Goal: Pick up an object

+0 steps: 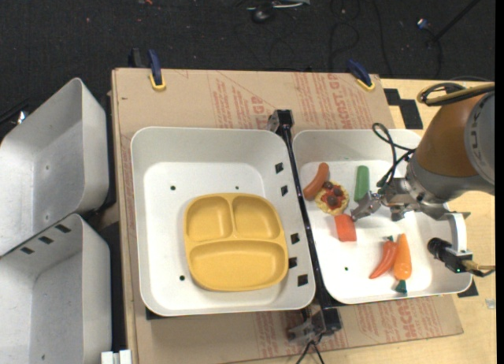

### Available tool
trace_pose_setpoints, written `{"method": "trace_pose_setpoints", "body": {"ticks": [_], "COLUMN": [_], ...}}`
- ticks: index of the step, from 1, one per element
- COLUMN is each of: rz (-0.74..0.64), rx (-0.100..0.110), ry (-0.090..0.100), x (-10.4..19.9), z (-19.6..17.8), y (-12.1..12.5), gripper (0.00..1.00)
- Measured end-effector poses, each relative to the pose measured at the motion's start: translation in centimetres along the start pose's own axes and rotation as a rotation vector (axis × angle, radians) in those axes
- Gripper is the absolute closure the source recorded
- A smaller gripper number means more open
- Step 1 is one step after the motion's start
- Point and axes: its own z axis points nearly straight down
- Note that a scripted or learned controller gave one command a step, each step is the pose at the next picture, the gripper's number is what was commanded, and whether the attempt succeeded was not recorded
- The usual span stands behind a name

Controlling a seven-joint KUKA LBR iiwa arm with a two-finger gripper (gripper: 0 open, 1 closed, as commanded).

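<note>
Two white bins are set on a cardboard-topped bench: the left bin (150, 197) houses a yellow tray (235, 241), toy food is scattered in the right bin (331, 291). The gripper (368, 206) is hung above the red block (345, 228), likely lined up for it; nothing is seen held, and how far it is spread cannot be told.

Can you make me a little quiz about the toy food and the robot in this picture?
1. True or false: the yellow tray lies in the left bin.
2. The green piece lies in which bin? A left, B right.
3. What colour is the block below the little pizza?

Key: 1 true. 2 B. 3 red-orange. The robot's hand hovers over the right bin, near the pizza.
</note>
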Motion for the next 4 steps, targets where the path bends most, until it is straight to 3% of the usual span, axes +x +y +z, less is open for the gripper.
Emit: {"method": "trace_pose_setpoints", "body": {"ticks": [1,3,4], "rz": [0.0,-0.003,-0.003], "rx": [-0.002,-0.007,-0.005], "ry": [0.0,-0.002,-0.001], "x": [0.0,0.1,0.1], "z": [-1.2,-9.9,-12.4], "y": [0.1,1.2,1.3], "gripper": [1.0,1.0,1.0]}}
